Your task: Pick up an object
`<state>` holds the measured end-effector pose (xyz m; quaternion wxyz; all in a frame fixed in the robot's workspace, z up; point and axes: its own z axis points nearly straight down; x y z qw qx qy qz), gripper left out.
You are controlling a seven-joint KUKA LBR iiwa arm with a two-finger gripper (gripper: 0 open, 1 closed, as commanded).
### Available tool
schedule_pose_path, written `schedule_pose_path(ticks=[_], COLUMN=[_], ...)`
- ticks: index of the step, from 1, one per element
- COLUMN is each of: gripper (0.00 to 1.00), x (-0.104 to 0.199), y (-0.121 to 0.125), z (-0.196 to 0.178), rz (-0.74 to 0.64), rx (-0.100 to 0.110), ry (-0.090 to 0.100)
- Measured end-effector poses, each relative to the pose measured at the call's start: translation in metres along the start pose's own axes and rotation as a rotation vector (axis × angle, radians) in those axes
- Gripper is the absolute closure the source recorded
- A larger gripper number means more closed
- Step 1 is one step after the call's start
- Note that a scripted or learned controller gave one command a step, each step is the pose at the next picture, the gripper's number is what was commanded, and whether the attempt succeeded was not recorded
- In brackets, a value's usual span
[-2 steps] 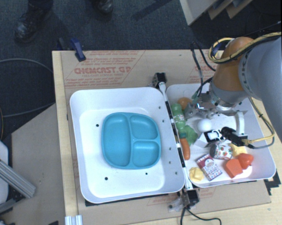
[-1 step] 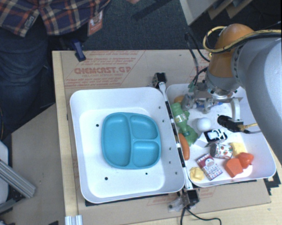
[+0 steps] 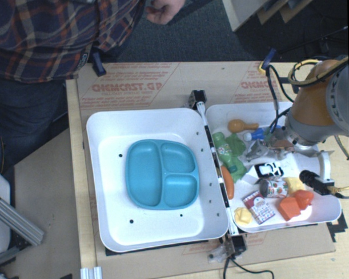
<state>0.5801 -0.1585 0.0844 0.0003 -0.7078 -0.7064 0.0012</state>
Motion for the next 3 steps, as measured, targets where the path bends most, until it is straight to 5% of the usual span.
schedule_pose_path(ticks=[1,2,3], gripper=[0.00,0.00,0.00], x=[0.053,-0.001,-0.005], y=[0.075,0.010,-0.022], z=[0.001,0.000,0.000], rz=[0.006,0.000,-0.001], rx=[0.020,0.000,-0.002], ry=[-0.002,0.000,0.002])
